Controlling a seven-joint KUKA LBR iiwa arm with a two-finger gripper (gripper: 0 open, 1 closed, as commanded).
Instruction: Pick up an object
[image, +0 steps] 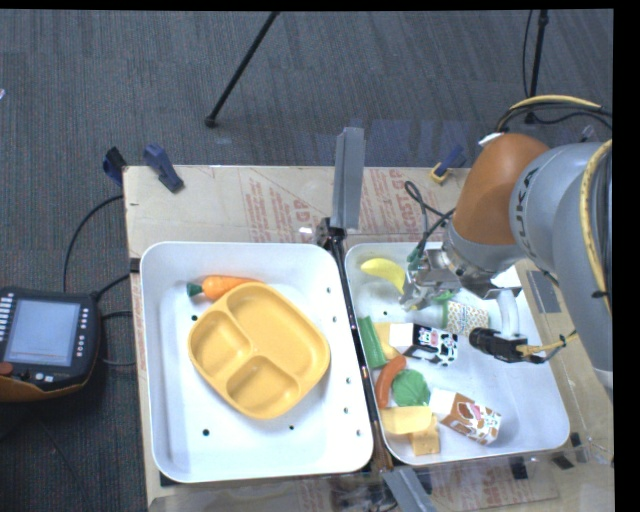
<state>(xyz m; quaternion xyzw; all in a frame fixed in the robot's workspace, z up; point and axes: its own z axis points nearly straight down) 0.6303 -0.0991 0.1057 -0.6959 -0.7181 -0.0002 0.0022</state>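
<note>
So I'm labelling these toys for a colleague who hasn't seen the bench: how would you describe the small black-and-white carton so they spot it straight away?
Look in the right-hand white bin, near its middle, just below the arm's gripper. The small black-and-white cow-patterned carton lies there, right of the long green vegetable. It is the one black-and-white spotted item among the toys.

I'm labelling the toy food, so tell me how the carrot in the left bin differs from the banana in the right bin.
The carrot is orange with a green top; the banana is plain yellow. The carrot is straight and tapered, lying along the yellow tray's upper edge; the banana is curved and lies apart from other items, near its bin's top left corner. The banana sits close to the claw; the carrot is far from it. Both lie flat on white bin floors.
</note>
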